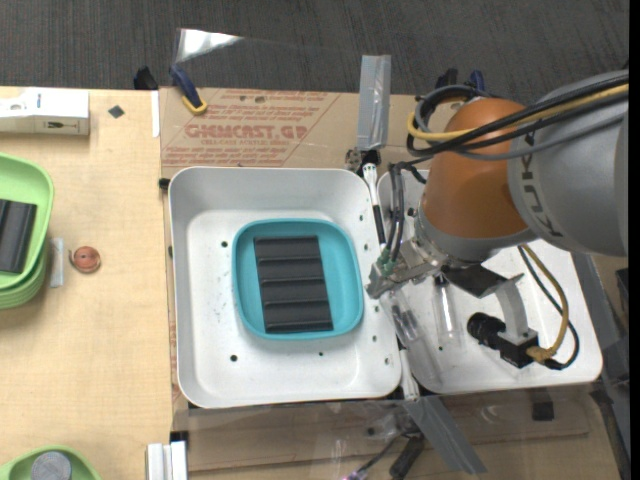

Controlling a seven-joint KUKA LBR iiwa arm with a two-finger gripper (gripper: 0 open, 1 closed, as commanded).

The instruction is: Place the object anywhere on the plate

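A pale wooden counter (100, 368) runs under the scene, with dark carpeted floor (300, 18) beyond its far edge. At the far left a green dish (30, 183) holds a dark ribbed block (14, 234), a white box (42, 113) lies near the back edge, and a small reddish disc (86, 259) sits on the wood just beside the dish. A sheet of brown cardboard (250, 118) lies behind the left bin (190, 368), a shallow white tray. Inside that bin rests a teal plate (245, 288), roughly centred, and on the plate lies a black ribbed object (292, 283), flat and lengthwise within the rim. To the right, the right bin (580, 358) is largely covered by the grey arm (580, 168) with its orange band (475, 168) and yellow and black cables. The hand (395, 268) hangs over the seam between the two bins, near the plate's right edge; whether it is open or closed I cannot tell.
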